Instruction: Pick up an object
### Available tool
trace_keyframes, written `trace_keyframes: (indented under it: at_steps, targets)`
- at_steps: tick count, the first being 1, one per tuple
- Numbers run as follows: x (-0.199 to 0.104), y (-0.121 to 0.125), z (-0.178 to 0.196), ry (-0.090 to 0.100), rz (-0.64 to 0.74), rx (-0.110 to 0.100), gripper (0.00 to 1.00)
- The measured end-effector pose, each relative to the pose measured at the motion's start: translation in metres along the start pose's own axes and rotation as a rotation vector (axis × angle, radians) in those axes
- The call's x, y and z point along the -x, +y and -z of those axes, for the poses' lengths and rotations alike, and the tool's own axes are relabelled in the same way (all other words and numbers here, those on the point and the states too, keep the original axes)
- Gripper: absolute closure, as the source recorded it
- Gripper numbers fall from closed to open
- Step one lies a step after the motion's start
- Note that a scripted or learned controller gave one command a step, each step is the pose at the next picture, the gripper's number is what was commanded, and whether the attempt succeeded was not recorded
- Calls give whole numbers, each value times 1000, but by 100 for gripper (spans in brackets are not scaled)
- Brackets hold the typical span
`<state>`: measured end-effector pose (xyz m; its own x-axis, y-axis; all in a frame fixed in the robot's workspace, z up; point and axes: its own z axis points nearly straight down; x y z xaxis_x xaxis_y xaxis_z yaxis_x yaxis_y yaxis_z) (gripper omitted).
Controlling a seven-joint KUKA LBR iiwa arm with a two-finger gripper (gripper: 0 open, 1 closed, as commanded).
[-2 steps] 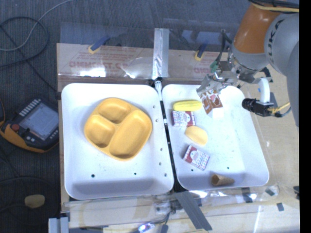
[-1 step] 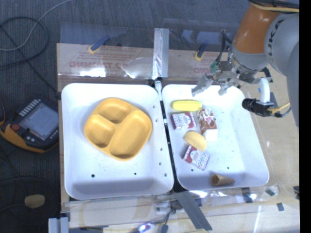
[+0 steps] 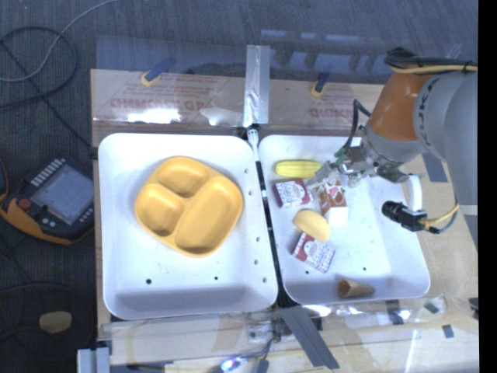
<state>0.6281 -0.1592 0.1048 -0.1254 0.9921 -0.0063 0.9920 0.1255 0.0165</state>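
The right bin (image 3: 392,264) holds a yellow banana-shaped piece (image 3: 297,168) at its far left, a red-and-white packet (image 3: 288,193) just below it, and a second red packet (image 3: 332,199) to the right. Nearer the front lie a yellow wedge (image 3: 311,224), a third red packet (image 3: 314,252) and a brown cone (image 3: 356,288). My gripper (image 3: 340,174) is low in the far part of this bin, right above the second red packet and beside the banana's right end. The wrist hides its tip.
A yellow three-compartment plate (image 3: 189,204) lies in the left bin (image 3: 116,290). The grey arm with its orange band (image 3: 396,107) comes in over the right bin's far right corner. A black cable connector (image 3: 402,213) hangs over the bin's right side. A control pendant (image 3: 54,200) lies on the floor at left.
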Motion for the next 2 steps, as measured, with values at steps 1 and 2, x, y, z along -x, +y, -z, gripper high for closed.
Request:
trace_keyframes:
  at_steps: [1,2]
  targets:
    - [-1,-1,6,3,1,-5,100]
    - [-46,49,126,4,-68,-18,100]
